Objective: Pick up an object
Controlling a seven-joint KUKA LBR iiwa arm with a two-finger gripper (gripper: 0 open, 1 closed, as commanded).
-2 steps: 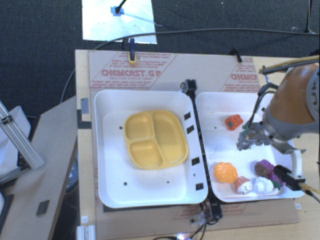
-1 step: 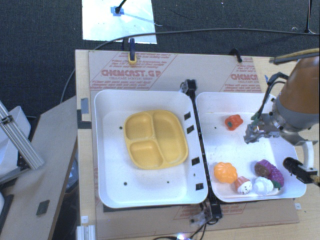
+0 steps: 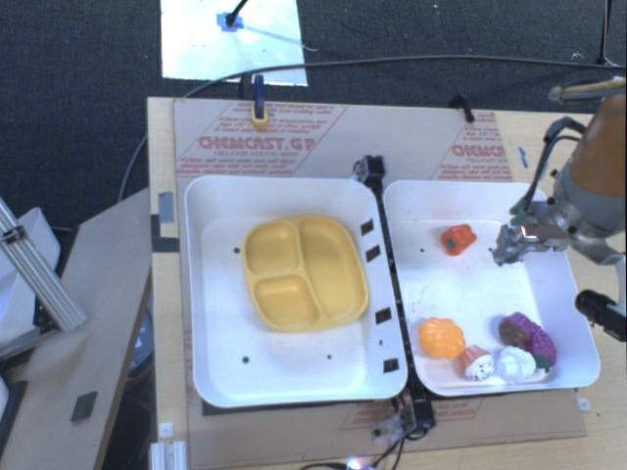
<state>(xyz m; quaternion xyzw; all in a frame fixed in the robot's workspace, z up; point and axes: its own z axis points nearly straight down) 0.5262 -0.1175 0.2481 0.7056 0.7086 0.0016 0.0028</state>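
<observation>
Dark carpet around a plywood bench (image 3: 294, 140), clear sheet with red lettering under two white bins side by side

Gripper (image 3: 506, 244) over the right bin (image 3: 558, 292), near its upper-right part, arm reaching in from the right with orange band above the wrist. Jaw state: cannot tell, tip too small and dark against the bin floor. Nothing visible between the tips, so no hold claimed

Nearest thing out from the tip: small red-orange pepper (image 3: 457, 239), just to the left, apart from the gripper, resting on the bin floor. Looks like the likely target, judging by closeness only

Further out, bottom of the same bin: orange pumpkin (image 3: 442, 338), a small white-and-red toy (image 3: 478, 364), a white lumpy item (image 3: 516, 362), purple grapes (image 3: 531, 334). Last three bunched together, touching or nearly so; pumpkin just beside the white-and-red toy

Left bin (image 3: 211, 292): yellow divided tray (image 3: 304, 272), three compartments, lying flat near the middle

Progress, as a judgement: approach stage at most, pick not done. All items sitting on bin floors, none lifted. Left to do: descend, close on something, lift

Count: 2 bins, 1 tray, 5 small items in right bin (1 pepper, 1 pumpkin, 1 white-and-red toy, 1 white item, 1 grape bunch), 1 gripper
</observation>
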